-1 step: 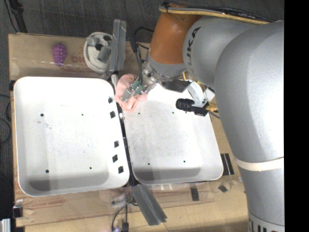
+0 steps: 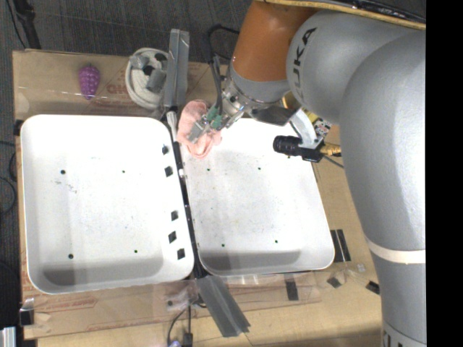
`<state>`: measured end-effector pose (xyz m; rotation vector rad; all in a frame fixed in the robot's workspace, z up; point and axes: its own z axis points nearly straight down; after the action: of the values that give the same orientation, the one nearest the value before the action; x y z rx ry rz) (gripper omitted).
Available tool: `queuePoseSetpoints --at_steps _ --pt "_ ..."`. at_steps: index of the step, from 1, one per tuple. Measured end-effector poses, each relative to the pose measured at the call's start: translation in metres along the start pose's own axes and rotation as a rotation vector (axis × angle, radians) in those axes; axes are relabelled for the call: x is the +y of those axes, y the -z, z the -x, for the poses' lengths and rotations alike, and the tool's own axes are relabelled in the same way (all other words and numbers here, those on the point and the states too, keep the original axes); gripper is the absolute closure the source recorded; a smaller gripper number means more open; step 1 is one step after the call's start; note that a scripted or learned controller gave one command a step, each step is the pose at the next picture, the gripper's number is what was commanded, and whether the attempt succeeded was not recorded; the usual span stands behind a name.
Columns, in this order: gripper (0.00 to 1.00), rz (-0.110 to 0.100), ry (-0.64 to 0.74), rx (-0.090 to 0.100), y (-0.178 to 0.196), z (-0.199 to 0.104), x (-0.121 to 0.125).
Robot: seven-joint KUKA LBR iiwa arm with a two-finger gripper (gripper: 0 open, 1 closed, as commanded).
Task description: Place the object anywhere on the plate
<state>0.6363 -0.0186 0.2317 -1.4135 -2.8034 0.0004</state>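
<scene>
A pale pink, crumpled-looking object (image 2: 194, 130) lies at the far left corner of the right bin (image 2: 253, 215), partly over the bin's rim. My gripper (image 2: 212, 121) hangs right over the pink object's right side, touching or almost touching it. A small green part shows at the gripper's tip. The wrist and its orange band cover the area behind it. I cannot tell whether the pink thing is gripped or just lies under the tip.
The left bin (image 2: 94, 208) lies beside the right one, with a black-clipped divider (image 2: 181, 208) between them. On the bench behind the bins are a purple grape-like item (image 2: 89, 80), a white coiled roll (image 2: 147, 78) and a grey upright bar (image 2: 176, 67).
</scene>
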Motion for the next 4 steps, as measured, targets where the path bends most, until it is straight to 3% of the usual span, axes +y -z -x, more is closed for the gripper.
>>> queuePoseSetpoints --at_steps 1,2,3,4 --pt "1.0 -0.003 0.406 0.0 0.0 -0.059 0.017" --pt "1.0 -0.003 0.811 0.002 -0.006 -0.1 0.031" --pt "1.0 -0.004 0.941 0.002 -0.005 -0.158 0.049" --pt "1.0 -0.004 0.945 0.0 -0.001 -0.209 0.058"
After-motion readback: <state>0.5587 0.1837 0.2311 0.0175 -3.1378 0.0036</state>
